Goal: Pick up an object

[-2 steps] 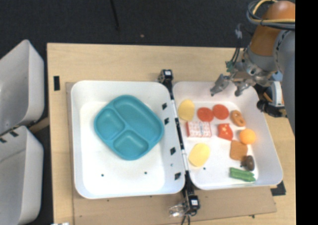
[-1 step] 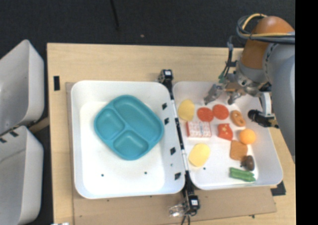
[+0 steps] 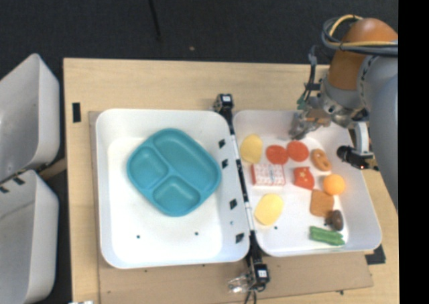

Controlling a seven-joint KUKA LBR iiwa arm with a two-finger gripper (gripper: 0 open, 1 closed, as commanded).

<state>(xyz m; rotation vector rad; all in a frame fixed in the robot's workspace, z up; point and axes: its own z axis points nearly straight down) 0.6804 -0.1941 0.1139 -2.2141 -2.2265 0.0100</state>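
The arm reaches in from the right, and its end effector (image 3: 303,125) hangs low over the far side of the right bin (image 3: 362,229), just beyond a red tomato (image 3: 297,152). Whether it is open or shut I cannot tell from here, and nothing can be seen in its grasp. By my reckoning the pick is not yet made: every toy lies on the bin floor.

The nearest candidates are that tomato and a second red piece (image 3: 276,154) touching it on the left. Further along are a lemon (image 3: 251,149), a patterned packet (image 3: 268,174), a red block (image 3: 303,178), a pretzel (image 3: 320,160), an orange (image 3: 334,184), a yellow oval (image 3: 269,209), a brown slab (image 3: 321,203), a dark lump (image 3: 334,219) and a green pod (image 3: 326,235) at the near edge.

The left bin (image 3: 114,242) holds a blue divided tray (image 3: 173,171). Both bins sit side by side on a pale wooden table (image 3: 147,78). Dark floor lies beyond it, with white chairs (image 3: 23,115) at the left.
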